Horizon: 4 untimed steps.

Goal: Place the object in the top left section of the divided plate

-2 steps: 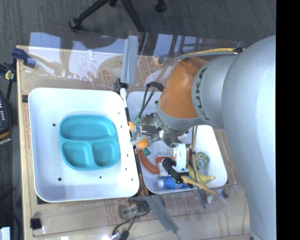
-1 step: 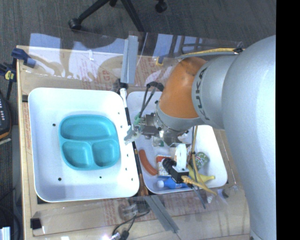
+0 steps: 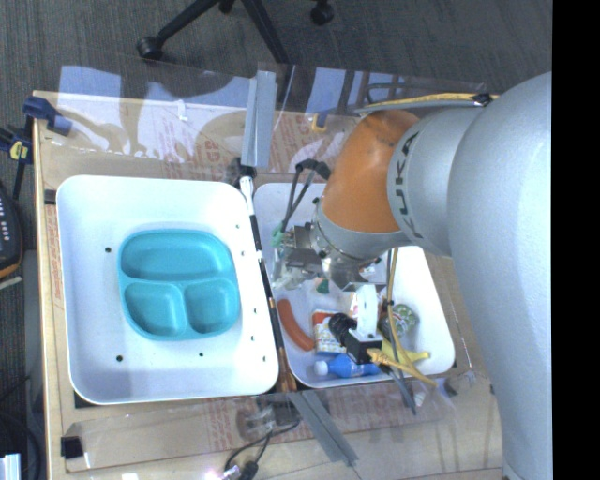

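While hovering low over the right bin [image 3: 441, 309], gripper [image 3: 298, 255] down among clutter; finger state impossible to tell. Left of the fingers, blue divided plate [image 3: 178, 283] in the left bin [image 3: 84, 281]. Just beyond the fingers, jumbled objects [image 3: 356, 342].

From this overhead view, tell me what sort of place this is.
Probably a robotics lab bench: a KUKA arm reaches over two white bins, one holding a blue divided plate, the other small mixed objects, with an office-chair base on carpet behind.

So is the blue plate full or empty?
Empty. The blue divided plate in the left bin shows bare blue in all three sections.
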Motion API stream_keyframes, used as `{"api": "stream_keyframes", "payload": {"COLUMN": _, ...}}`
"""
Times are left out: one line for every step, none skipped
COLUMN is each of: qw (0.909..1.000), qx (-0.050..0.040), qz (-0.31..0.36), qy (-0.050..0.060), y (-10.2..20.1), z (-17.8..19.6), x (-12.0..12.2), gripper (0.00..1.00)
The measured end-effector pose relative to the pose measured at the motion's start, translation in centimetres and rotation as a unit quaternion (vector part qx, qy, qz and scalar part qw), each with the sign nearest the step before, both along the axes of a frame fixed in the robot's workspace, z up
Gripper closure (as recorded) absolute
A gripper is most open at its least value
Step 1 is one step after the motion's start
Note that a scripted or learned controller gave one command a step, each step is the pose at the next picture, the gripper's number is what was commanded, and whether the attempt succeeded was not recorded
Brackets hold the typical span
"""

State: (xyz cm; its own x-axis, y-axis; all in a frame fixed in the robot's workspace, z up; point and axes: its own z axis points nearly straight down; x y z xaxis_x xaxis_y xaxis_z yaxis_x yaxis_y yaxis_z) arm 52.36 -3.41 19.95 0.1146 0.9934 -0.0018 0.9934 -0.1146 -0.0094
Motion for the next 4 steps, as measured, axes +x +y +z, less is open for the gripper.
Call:
{"api": "stream_keyframes", "payload": {"qw": 0.9978, "qx": 0.0007, "qz": 0.066, "qy": -0.003, "y": -1.1, "z": -0.9, "x": 4.2, "gripper": 1.00}}
{"api": "stream_keyframes", "payload": {"qw": 0.9913, "qx": 0.0011, "qz": 0.132, "qy": -0.004, "y": -0.8, "z": -0.8, "x": 8.4, "gripper": 1.00}}
{"api": "stream_keyframes", "payload": {"qw": 0.9888, "qx": 0.0015, "qz": 0.149, "qy": -0.004, "y": -3.5, "z": 2.9, "x": 10.0, "gripper": 1.00}}
{"api": "stream_keyframes", "payload": {"qw": 0.9735, "qx": 0.0020, "qz": 0.229, "qy": -0.002, "y": 0.0, "z": -0.9, "x": 4.7, "gripper": 1.00}}
